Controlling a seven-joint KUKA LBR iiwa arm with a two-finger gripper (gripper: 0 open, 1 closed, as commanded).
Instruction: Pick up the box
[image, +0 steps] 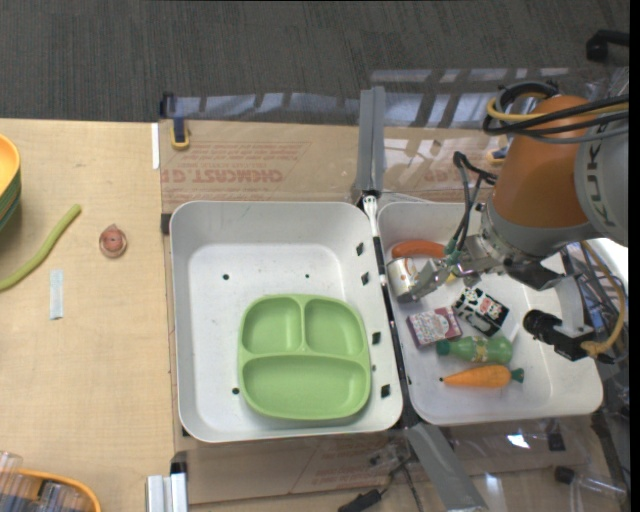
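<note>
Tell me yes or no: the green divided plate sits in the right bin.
No. The green divided plate lies in the left bin, while the right bin holds the small items.

End effector (440, 272) hangs over the right bin (580, 395); box (434, 326) just below it, bottle (478, 349) and carrot (482, 377) beyond, tray (303, 357) far left.

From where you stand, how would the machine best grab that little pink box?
Probably from straight above, closing across the narrower sides of the pink box, since it lies flat and slightly askew in the right bin. The green bottle sits close along its lower right, so fingers should avoid that edge.
</note>
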